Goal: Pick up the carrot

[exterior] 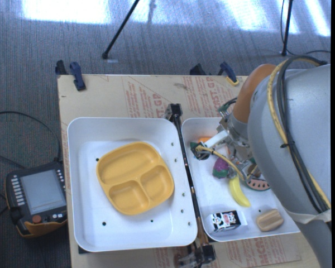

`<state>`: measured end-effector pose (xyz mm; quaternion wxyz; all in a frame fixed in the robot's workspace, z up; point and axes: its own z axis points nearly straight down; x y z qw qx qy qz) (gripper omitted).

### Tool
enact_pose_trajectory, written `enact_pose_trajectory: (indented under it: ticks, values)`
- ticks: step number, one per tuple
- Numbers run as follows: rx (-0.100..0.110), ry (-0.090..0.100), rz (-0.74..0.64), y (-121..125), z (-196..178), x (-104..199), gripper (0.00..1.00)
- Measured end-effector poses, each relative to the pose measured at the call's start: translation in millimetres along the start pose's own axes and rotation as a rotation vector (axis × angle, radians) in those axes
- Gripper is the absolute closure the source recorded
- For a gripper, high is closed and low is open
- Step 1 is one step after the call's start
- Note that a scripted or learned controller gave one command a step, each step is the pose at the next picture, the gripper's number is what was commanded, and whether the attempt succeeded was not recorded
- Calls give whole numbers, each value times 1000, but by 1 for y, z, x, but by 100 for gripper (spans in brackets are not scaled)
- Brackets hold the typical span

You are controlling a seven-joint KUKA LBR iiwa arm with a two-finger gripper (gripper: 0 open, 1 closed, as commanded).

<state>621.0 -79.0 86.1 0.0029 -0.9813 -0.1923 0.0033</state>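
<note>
A small piece of orange, which looks like the carrot [204, 140], shows at the back left of the right bin [212, 228]. Most of it is hidden behind the robot's pale bracket. My gripper [241, 159] hangs low over the middle of that bin, just right of the orange piece and above a purple and green vegetable [220, 167]. The big grey arm covers the bin's right side.
A yellow banana [238, 192], a watermelon slice [259, 183], a black and white carton [225, 220] and a tan bread piece [269, 220] lie in the right bin. The left bin [84, 205] holds a yellow divided plate [135, 177].
</note>
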Motion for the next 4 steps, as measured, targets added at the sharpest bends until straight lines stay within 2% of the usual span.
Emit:
enact_pose_trajectory:
  ticks: [1,2,3,4]
  values:
    - [2,0,187,-26,-39,-83,0]
    - [-2,11,163,-47,-104,4,0]
    - [2,-1,54,-6,1,-40,0]
    - [10,-6,51,-6,-8,-40,100]
